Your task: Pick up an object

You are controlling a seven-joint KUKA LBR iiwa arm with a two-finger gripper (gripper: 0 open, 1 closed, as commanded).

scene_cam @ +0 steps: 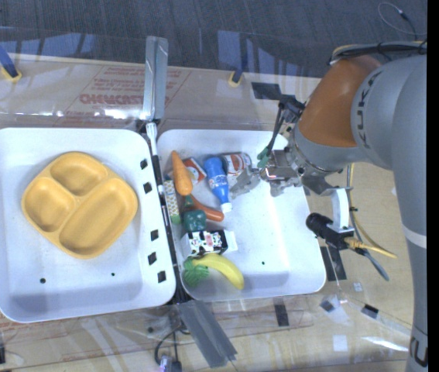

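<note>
Camera view, nearest edge first: a banana (215,270) lies at the bottom of the right bin (281,273), a black-and-white carton (206,242) just above it; its print is too small to read. Higher come a dark green toy (195,221), a hot dog (204,210), a carrot (180,174) and a blue bottle (217,180), its label illegible. The gripper (252,178) sits right of the bottle, near a small can (237,162); whether its claw is apart or together cannot be told. In the left bin (10,285) rests a yellow divided plate (80,204). Reversed red lettering crosses the clear sheet (118,91) at upper left.
</note>
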